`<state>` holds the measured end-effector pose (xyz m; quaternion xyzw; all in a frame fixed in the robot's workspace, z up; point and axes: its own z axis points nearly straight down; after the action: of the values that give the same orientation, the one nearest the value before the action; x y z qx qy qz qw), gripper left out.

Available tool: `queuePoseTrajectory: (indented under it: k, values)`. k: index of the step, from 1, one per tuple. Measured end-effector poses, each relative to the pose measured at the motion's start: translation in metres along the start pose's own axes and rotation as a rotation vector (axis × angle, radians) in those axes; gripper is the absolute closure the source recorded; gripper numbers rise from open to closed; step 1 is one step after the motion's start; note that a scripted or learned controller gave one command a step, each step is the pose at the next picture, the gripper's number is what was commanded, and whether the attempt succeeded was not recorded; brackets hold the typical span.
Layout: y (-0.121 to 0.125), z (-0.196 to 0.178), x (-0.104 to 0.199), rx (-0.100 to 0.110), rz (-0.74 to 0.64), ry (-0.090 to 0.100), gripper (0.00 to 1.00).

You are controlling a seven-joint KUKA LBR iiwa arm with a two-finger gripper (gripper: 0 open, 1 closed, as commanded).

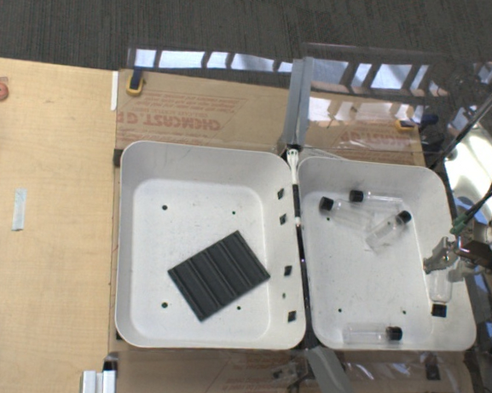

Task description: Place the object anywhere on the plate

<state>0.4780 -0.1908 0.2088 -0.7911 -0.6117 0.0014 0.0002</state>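
The plate [219,275] is a dark ribbed rectangle lying at an angle in the left bin [145,174]. Several clear tubes with black caps lie in the right bin [342,277]: one at the back left [341,205], one near the middle back [387,230], and one by the front rim [369,334]. Another clear tube [439,288] with a black cap stands roughly upright at the bin's right rim. My gripper [451,255] is right above that tube at the view's right edge. Whether it grips the tube is not visible.
Cardboard sheets lie behind and under the bins. A wooden tabletop [39,216] extends to the left with small items along its left edge. Cables and metal framing crowd the back right corner near the arm.
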Motion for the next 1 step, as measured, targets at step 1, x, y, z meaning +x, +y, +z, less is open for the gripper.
queuePoseTrajectory:
  k: [1]
  values:
    - [-0.0175, -0.0387, 0.0710, 0.000, -0.007, 0.000, 1.00]
